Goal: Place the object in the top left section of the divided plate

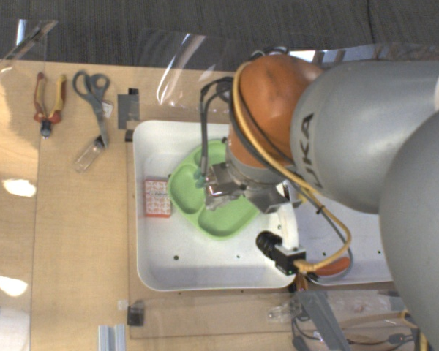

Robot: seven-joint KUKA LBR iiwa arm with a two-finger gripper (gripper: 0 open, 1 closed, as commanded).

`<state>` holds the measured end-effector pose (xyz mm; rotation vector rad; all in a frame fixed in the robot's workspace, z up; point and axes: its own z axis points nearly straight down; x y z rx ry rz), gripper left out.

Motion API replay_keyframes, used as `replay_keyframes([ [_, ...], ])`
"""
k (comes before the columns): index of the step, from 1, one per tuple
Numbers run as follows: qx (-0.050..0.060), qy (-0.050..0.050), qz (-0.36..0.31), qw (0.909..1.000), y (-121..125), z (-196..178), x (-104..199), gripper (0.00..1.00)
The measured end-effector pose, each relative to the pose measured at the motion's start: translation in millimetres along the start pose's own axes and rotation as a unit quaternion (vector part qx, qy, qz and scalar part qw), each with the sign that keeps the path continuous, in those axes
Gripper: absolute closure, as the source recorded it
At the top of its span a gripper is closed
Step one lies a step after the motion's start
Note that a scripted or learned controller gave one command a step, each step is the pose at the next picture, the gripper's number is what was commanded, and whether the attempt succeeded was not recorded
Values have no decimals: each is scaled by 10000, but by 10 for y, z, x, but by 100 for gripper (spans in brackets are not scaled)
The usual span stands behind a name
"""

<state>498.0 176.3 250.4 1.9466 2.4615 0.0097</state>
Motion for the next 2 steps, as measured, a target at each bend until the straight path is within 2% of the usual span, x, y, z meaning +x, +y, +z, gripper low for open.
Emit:
replay_keyframes([
  [1, -38, 24, 147, 9999, 75, 1591, 382, 100],
  [2, 11, -1, 1835, 9830, 18, 314, 530, 100],
])
